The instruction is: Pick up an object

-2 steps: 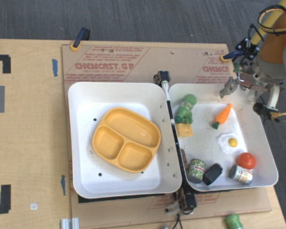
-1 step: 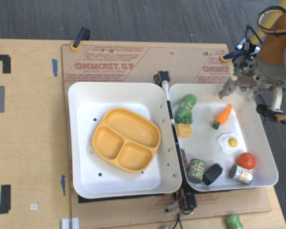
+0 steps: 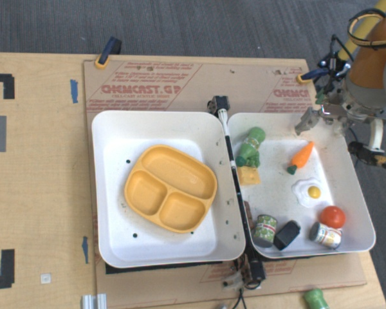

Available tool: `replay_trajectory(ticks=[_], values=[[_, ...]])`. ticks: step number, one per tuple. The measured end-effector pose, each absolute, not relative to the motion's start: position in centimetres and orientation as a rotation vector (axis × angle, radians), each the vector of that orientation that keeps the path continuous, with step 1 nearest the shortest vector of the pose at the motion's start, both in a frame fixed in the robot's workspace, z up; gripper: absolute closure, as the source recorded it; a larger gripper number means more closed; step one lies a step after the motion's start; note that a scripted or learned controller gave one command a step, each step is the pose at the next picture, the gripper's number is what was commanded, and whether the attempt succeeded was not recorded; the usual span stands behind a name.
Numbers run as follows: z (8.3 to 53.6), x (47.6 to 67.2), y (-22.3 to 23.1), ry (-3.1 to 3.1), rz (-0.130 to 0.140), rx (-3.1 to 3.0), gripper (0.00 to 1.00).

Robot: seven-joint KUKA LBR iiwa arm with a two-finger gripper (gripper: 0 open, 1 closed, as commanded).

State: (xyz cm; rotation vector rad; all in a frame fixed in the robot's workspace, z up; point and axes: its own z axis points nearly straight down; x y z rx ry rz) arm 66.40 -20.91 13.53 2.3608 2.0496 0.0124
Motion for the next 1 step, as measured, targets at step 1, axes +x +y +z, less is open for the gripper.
replay_trajectory(ticks=[1], values=[[13.44, 66.22, -20.95, 2.102, 0.010, 2.315, 0.00]])
